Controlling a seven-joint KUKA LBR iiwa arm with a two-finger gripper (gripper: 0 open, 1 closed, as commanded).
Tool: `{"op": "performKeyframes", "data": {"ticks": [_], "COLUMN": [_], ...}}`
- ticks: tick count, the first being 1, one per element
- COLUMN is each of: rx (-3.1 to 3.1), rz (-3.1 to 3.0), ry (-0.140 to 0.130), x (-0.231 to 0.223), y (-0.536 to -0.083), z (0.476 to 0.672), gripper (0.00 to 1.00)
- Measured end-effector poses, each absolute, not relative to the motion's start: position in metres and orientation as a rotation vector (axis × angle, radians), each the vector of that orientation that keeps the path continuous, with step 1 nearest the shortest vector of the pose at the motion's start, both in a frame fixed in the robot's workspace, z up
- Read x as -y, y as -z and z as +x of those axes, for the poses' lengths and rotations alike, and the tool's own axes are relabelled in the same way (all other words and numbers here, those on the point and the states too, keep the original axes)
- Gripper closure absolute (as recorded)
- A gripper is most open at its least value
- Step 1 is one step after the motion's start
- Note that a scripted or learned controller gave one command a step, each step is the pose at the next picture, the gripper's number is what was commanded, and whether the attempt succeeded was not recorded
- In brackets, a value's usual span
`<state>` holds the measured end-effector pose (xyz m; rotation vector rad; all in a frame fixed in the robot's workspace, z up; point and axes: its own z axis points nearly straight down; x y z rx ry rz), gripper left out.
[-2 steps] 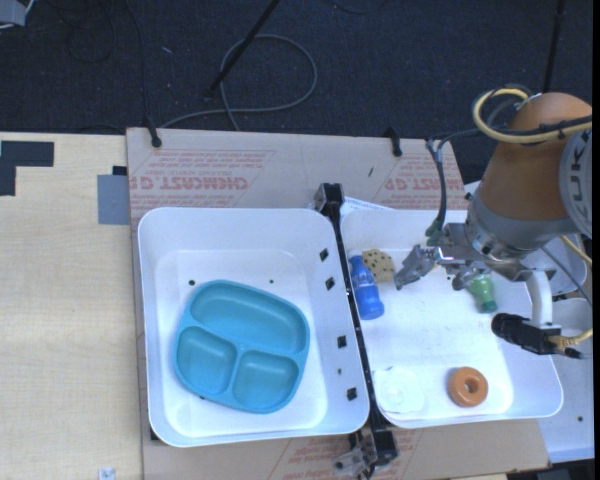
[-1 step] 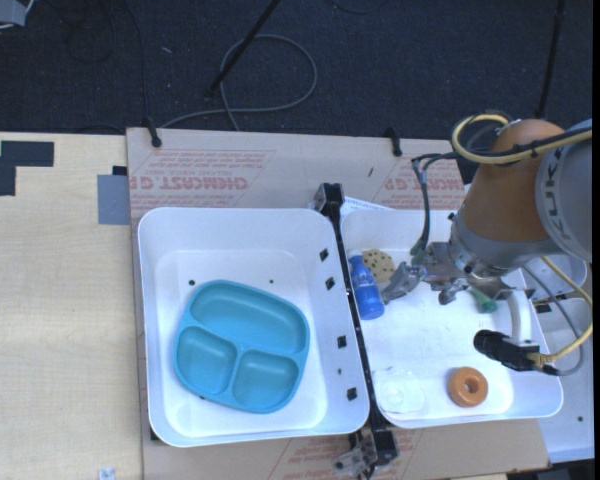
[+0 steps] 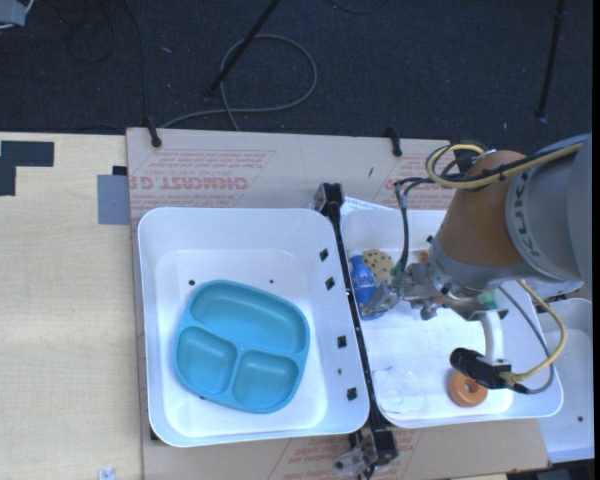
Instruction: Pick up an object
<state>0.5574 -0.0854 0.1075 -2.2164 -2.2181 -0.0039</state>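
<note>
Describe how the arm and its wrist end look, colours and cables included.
The arm is grey with a wide orange band above the wrist. Yellow and black cables loop beside the band, and another yellow cable trails lower down. The gripper is metallic grey.

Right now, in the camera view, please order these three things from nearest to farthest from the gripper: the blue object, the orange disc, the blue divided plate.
From the gripper, in the right bin:
1. Blue object, just left of it, by the divider.
2. Orange disc, toward the right bin's near corner.
3. Blue divided plate, in the left bin.
</note>
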Motion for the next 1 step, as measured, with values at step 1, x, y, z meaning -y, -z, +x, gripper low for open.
{"op": "performKeyframes", "data": {"ticks": [1], "rx": [2.217], "rz": [-2.228], "ry": [0.007], "x": [0.0884], "y": [-0.1214], "z": [0.559], "gripper": [1.0]}}
